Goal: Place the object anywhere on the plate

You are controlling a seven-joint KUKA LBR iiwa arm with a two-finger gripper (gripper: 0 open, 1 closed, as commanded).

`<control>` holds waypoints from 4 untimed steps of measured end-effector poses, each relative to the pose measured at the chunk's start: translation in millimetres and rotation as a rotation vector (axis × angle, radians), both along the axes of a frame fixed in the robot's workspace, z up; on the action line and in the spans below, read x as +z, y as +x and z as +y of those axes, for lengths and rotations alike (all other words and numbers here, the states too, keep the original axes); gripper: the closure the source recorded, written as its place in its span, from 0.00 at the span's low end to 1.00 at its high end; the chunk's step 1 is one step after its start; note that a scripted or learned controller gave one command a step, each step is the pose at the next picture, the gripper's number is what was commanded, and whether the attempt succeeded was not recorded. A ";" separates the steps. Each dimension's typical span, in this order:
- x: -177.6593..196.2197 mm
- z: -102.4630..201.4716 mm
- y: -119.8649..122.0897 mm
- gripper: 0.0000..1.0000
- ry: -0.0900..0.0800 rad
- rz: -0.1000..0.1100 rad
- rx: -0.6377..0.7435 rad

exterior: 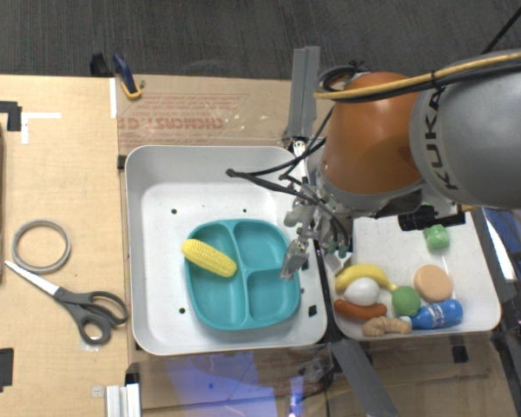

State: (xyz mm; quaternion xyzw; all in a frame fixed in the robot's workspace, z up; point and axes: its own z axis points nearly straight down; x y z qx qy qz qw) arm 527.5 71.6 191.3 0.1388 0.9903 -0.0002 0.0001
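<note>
A teal divided plate (pixel 243 276) lies in the left white bin (pixel 156 233). A yellow corn cob (pixel 209 257) rests in the plate's left compartment, touching its rim. My gripper (pixel 293 261) hangs over the plate's right edge, near the wall between the two bins. Its fingers point down and look close together with nothing between them. The corn lies apart from the gripper, to its left.
The right bin (pixel 469 320) holds a banana (pixel 365 274), a white egg (pixel 360 291), a sausage (pixel 361 310), a green ball (pixel 406 300), a blue bottle (pixel 436 314) and other toy foods. Scissors (pixel 74 302) and a tape roll (pixel 41 244) lie on the bench at left.
</note>
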 end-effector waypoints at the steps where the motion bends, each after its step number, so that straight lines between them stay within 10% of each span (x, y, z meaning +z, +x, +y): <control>1: 9.1 -0.8 1.5 1.00 0.000 -0.003 -0.003; 2: 49.3 16.0 -49.3 1.00 0.000 0.000 -0.297; 3: 52.8 -40.9 -48.6 1.00 0.000 -0.001 -0.358; 4: 52.7 -40.8 -48.7 0.00 -0.001 -0.001 -0.357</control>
